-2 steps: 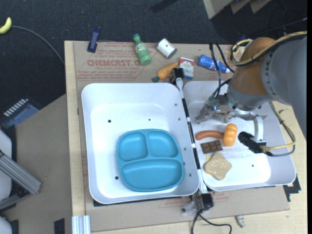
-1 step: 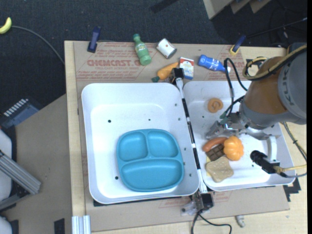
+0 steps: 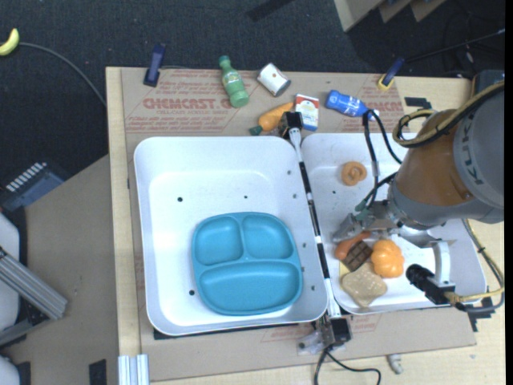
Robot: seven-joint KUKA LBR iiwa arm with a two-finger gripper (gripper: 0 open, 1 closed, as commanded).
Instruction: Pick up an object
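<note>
While the arm (image 3: 449, 167) reaches over the right bin (image 3: 325, 155), the gripper (image 3: 362, 224) sits low among the food items clustered at that bin's near side; whether it is clenched or released cannot be told, as the wrist hides that part. Step in hand, as a judgement: descent onto a target, grasp not confirmed. Likeliest target is the reddish-brown sausage-like piece (image 3: 353, 250) just below the gripper, touching the orange fruit (image 3: 387, 257) to its right and the beige bread piece (image 3: 363, 285) further below. Its long axis appears to run diagonally, upper-left to lower-right, though the ends are indistinct. A small round pastry (image 3: 353, 172) lies apart, above the gripper. Next move calls for closing across the short axis, then lifting clear without dragging neighbours. The blue divided plate (image 3: 244, 261) rests well left, in the left bin (image 3: 160, 215).
</note>
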